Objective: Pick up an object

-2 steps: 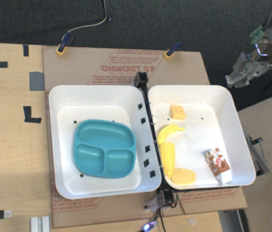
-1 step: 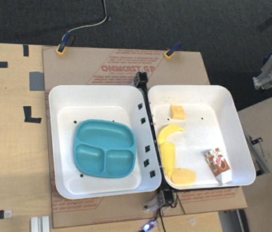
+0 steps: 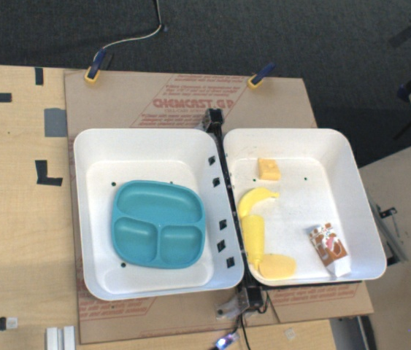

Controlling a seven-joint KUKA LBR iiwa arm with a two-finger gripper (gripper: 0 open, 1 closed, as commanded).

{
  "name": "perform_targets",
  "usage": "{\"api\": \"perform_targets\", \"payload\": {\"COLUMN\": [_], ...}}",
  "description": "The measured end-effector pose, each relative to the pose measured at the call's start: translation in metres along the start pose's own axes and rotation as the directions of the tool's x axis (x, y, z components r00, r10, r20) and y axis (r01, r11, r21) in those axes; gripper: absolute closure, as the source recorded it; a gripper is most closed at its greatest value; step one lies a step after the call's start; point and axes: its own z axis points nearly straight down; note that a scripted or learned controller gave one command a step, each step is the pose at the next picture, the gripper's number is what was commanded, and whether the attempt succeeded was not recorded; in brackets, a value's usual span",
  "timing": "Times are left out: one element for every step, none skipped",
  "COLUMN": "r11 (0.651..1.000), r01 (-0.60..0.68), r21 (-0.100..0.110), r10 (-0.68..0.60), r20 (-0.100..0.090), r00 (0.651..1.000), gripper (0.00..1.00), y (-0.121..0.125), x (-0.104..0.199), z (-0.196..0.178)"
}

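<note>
2 white bins (image 3: 88, 195), 1 teal plate (image 3: 158, 224), 1 banana (image 3: 252, 221), 1 cheese cube (image 3: 269, 169), 1 yellow disc (image 3: 277, 267), 1 choc packet (image 3: 329, 248), 2 clamps (image 3: 95, 67)

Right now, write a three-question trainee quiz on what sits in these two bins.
1. True or false: the teal divided plate lies in the left bin.
2. Which lies nearest the right bin's front right corner? A) banana B) orange block C) brown and white packet
3. Fill in: the pale yellow disc lies at the banana's ____ end, near or far.

Key: 1 true; 2 C; 3 near.
</note>
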Motion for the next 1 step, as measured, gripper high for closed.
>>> {"api": "perform_targets", "payload": {"r11": [1.000], "r01": [0.002], "r21": [0.000], "r10": [-0.002], "r20": [0.000], "r00": [1.000], "gripper": [1.00], "y": [0.0002], "x": [-0.0430], "z": [0.0001]}}
